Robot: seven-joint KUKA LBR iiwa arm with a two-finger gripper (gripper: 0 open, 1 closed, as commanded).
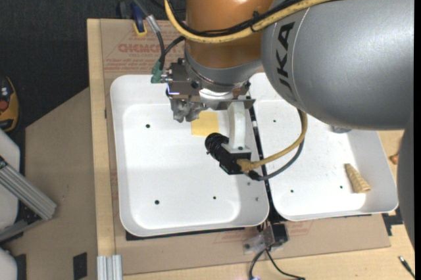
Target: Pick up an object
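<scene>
A flat pale-yellow piece (205, 123) lies in the back half of the left bin (171, 200), partly hidden by the wrist above it. My gripper (204, 113) hangs low over the bin, right at this piece, under the orange band and the big grey arm. Whether it touches the piece is hidden by the wrist. A tan ridged object (357, 178) lies in the right bin (316, 203) near its right wall, far from the gripper.
A black cable fitting (223, 154) with a yellow hose hangs from the arm just above the left bin's floor, near the wall between the bins. The bins rest on a cardboard sheet (102, 140). The arm covers most of the right bin's back.
</scene>
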